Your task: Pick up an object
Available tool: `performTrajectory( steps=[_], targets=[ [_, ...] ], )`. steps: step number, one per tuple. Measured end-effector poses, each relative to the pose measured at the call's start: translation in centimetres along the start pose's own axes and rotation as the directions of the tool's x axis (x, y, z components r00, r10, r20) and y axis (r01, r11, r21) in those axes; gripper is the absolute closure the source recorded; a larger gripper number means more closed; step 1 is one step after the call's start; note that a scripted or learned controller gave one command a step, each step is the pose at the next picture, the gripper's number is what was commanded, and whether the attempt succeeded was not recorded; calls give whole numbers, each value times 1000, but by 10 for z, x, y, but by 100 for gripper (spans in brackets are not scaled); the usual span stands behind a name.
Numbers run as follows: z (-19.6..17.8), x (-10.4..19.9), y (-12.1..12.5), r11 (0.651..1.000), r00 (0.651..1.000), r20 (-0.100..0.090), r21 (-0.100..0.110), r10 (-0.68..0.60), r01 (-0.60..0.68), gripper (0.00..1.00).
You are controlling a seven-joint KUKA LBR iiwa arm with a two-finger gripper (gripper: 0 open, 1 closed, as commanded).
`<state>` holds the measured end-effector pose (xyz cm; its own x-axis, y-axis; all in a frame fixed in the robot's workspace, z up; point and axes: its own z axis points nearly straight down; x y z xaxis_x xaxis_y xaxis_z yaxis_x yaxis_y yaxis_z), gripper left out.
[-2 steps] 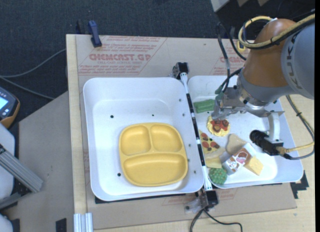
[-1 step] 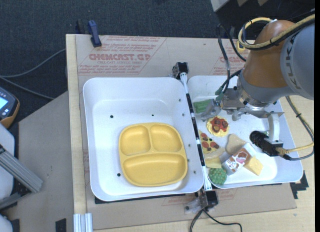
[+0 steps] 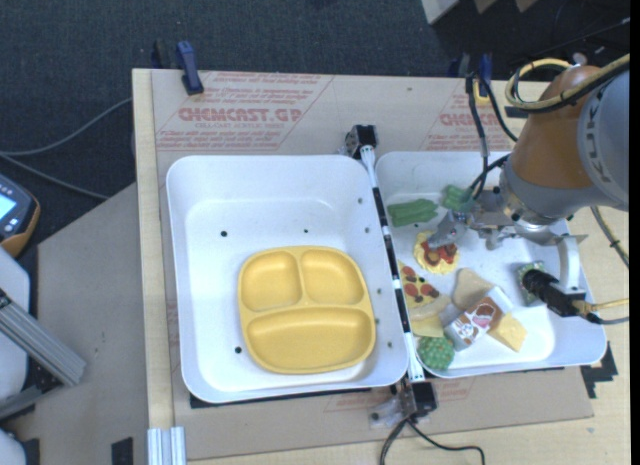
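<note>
My gripper [image 3: 458, 230] hangs low over the back of the right bin [image 3: 575, 348], reaching in from the right. Just under and in front of it lies a toy pizza slice [image 3: 436, 253] with red toppings. A flat green piece [image 3: 411, 213] lies to the gripper's left by the bin's divider, and a small green item [image 3: 458, 196] sits just behind it. Nearer the front are a second pizza slice [image 3: 421, 290], a tan bread wedge [image 3: 472, 285], a small can [image 3: 468, 325], a yellow cheese wedge [image 3: 509, 332] and a green broccoli piece [image 3: 435, 352].
The left bin [image 3: 200, 253] holds a yellow divided plate [image 3: 305, 308]. A black clip [image 3: 361, 138] sits at the back where the two bins meet. The grey and orange arm [image 3: 560, 143] covers the right bin's back right corner.
</note>
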<state>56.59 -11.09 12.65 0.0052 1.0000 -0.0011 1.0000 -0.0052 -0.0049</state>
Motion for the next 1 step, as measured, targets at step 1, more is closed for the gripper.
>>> performTrajectory(
  steps=[1],
  targets=[
    [45, 19, 15, 1000, 1000, -2, -1, -7, 7, 0]
  ],
)
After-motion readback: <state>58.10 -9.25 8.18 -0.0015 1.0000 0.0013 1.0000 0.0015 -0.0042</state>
